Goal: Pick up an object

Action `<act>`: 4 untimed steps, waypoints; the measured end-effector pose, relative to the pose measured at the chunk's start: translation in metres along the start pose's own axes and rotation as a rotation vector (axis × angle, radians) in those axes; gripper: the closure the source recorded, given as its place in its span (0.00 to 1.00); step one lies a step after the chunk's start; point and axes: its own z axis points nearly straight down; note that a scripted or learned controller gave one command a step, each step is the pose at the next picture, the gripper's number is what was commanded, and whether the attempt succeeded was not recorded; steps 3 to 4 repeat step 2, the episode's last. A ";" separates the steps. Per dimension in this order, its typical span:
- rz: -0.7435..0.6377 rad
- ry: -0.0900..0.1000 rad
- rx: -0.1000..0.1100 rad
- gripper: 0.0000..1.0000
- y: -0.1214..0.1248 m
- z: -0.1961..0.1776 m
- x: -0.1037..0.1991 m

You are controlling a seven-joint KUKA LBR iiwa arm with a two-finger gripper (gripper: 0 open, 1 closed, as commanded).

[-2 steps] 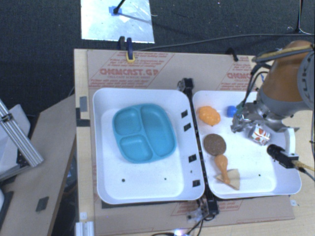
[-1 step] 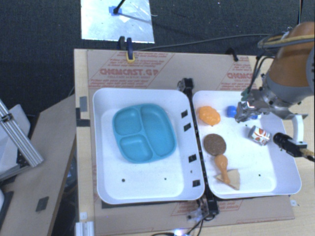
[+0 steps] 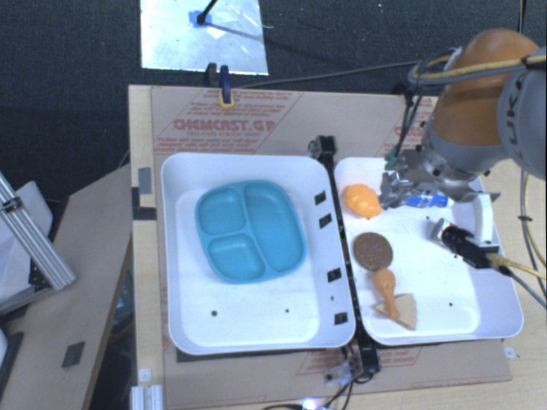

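Ideally the tool [image 3: 395, 188], whose spread I cannot tell, centres over the rounded orange plastic lump [image 3: 361, 201] before closing.

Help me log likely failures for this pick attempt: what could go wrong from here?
1. The end effector hangs between the orange toy and a blue object, close to both; closing could nudge one away rather than grip it.
2. The orange toy lies near the right bin's inner wall, so a push may wedge it there.
3. The brown disc lies flat, likely hard to pinch.
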 end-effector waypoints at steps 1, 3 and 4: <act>0.001 0.000 0.003 1.00 0.004 0.012 0.046; 0.000 0.000 0.003 1.00 -0.005 0.009 0.094; 0.000 0.000 0.003 1.00 -0.005 0.009 0.094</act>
